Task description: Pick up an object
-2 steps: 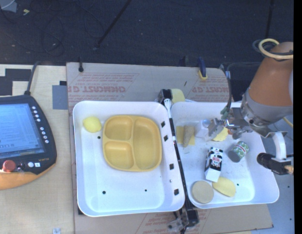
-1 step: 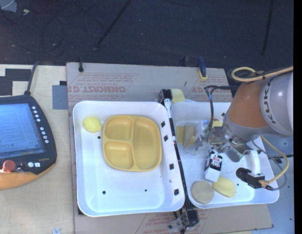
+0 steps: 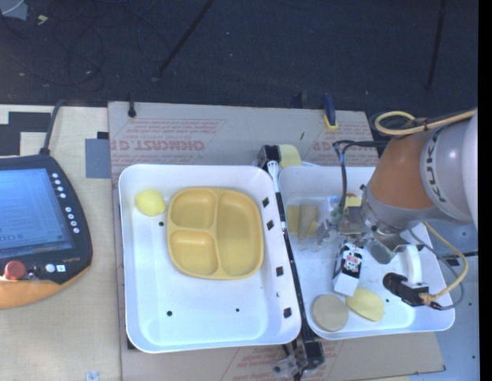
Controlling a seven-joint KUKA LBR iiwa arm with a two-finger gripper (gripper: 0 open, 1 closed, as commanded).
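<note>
Grey arm (image 3: pixel 436 173) is over the right bin (image 3: pixel 305 182); I can't tell the gripper (image 3: pixel 353 236) state. Small black-and-white box (image 3: pixel 349 268) sits just below it, centre-right.

Glossy white plastic bins (image 3: pixel 143 316), matt yellow plastic divided plate (image 3: pixel 214 232) — smooth, brown cardboard sheet (image 3: pixel 230 133) beneath — matt
</note>
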